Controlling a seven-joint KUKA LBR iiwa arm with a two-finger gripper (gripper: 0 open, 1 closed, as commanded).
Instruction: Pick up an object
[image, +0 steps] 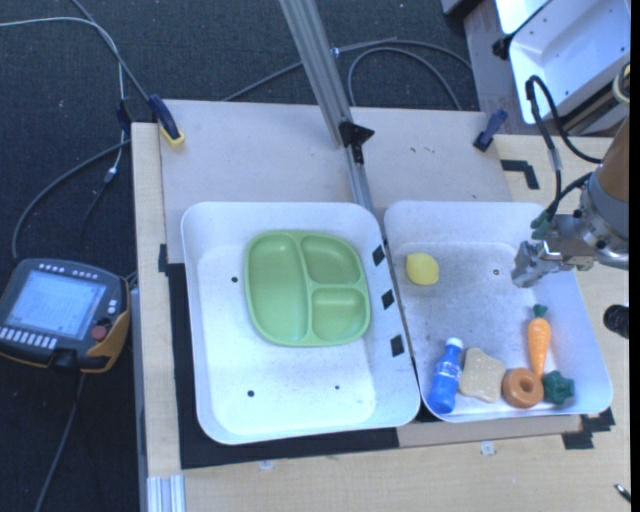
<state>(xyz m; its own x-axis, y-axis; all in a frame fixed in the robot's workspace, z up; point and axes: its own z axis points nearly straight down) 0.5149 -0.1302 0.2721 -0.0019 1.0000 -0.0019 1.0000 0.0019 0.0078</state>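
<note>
In the right bin (470, 300) lie several toys. A yellow lemon (422, 268) rests near the bin's upper left. An orange carrot (539, 342) with a green top lies at the right side. Along the front edge sit a blue bottle (447, 376), a tan bread slice (482, 376), an orange donut (521, 388) and a small dark green piece (558, 387). My gripper (533, 264) hangs over the bin's right part, just above the carrot's top end, and nothing shows held in it.
The left bin (230, 400) holds a green divided plate (307, 288). A metal post (330, 80) rises behind the bins. Black clips sit on the rim between the bins. A teach pendant (60, 315) lies off the bench at left.
</note>
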